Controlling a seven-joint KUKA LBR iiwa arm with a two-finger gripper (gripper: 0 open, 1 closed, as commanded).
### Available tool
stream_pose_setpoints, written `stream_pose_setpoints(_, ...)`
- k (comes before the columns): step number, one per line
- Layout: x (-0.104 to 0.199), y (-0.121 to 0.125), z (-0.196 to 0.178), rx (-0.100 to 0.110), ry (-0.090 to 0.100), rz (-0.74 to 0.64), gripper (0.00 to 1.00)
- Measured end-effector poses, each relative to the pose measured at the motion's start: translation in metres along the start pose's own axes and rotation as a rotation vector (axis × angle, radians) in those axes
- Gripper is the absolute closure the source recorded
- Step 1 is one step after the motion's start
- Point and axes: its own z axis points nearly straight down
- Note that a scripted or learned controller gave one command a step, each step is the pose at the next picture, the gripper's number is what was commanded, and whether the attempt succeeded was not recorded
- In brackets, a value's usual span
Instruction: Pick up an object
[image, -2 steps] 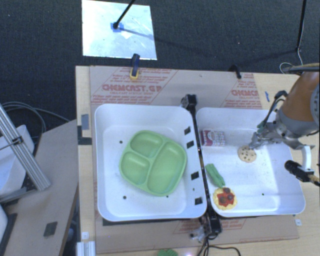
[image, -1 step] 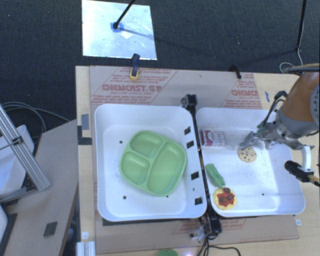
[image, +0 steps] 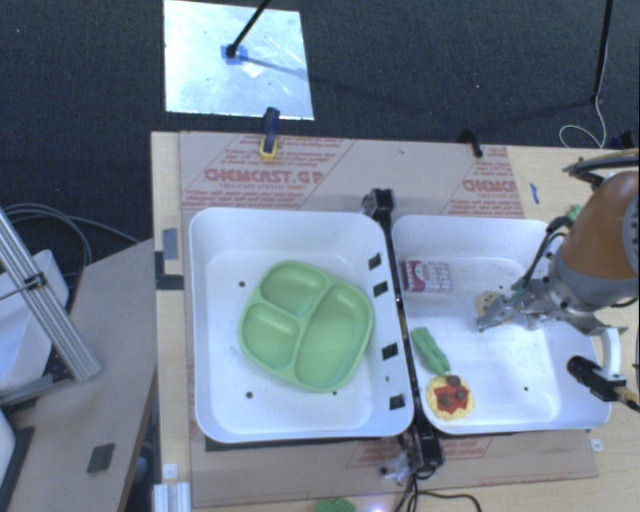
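My tool (image: 487, 318) hangs low in the right bin (image: 520, 400), over a small tan object (image: 488, 300). I cannot tell its state. I would descend straight and centred.

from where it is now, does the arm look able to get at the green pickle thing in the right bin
Probably yes. The green piece lies flat in the right bin, near its left wall, with bare floor between it and the gripper. The yellow and red toy sits just beside it, apart, and may crowd the approach.
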Motion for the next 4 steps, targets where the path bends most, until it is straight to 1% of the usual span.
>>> stream_pose_setpoints(1,0.019,0.069,-0.003,-0.012,-0.003,-0.008,0.0)
stream_pose_setpoints(2,-0.011,-0.007,-0.001,0.0,-0.001,0.004,0.0)
stream_pose_setpoints(3,0.02,0.053,-0.003,-0.011,-0.002,-0.008,0.0)
stream_pose_setpoints(4,-0.012,0.113,-0.004,-0.011,-0.003,-0.005,0.0)
